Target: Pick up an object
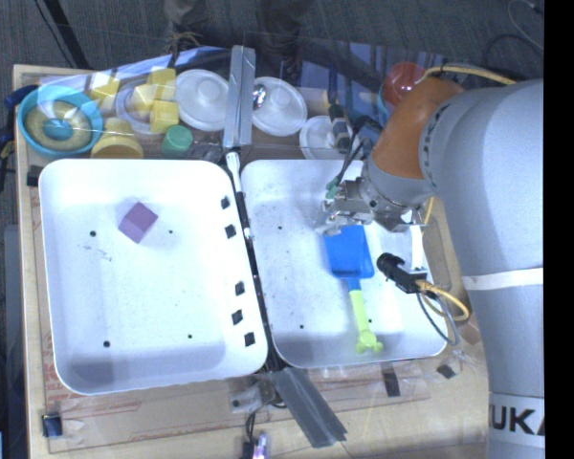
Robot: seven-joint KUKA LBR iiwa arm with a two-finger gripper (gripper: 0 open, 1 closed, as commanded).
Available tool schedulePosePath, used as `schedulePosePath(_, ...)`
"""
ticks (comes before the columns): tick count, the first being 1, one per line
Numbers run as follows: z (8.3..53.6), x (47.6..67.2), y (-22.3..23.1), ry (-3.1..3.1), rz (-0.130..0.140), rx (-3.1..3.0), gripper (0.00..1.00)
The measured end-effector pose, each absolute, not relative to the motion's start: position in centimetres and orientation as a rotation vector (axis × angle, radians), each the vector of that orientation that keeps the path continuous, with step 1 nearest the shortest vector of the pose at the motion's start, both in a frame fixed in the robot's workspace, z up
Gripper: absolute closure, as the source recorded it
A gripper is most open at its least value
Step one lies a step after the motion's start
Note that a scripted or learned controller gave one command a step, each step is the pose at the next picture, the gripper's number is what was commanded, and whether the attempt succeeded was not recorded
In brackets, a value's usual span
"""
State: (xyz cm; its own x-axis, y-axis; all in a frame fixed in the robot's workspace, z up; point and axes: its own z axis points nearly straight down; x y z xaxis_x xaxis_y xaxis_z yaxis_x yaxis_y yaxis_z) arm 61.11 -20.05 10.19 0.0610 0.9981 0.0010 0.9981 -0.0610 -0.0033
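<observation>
Blue brush (350, 254) with yellow-green handle lies in the right bin (297, 333); claw (342, 210) touches its upper edge, finger state indeterminable. Purple cube (138, 221) occupies the left bin (77, 352).

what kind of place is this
Probably a robotics lab grasping bench: a grey KUKA arm reaches over two white bins, one holding a purple block, the other a blue brush.

Both bins (124, 352) look like smooth matt white plastic, the right one speckled. The brush (349, 256) looks like glossy blue-and-yellow plastic; the cube (138, 221) is matt purple.
</observation>
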Motion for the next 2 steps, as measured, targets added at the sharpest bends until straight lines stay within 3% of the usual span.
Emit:
schedulePosePath(1, 10.2, 61.1, -20.0, -2.151, 0.003, -2.285, 0.0)
schedulePosePath(2, 9.1, 55.5, -18.9, -2.161, 0.004, -2.275, 0.0)
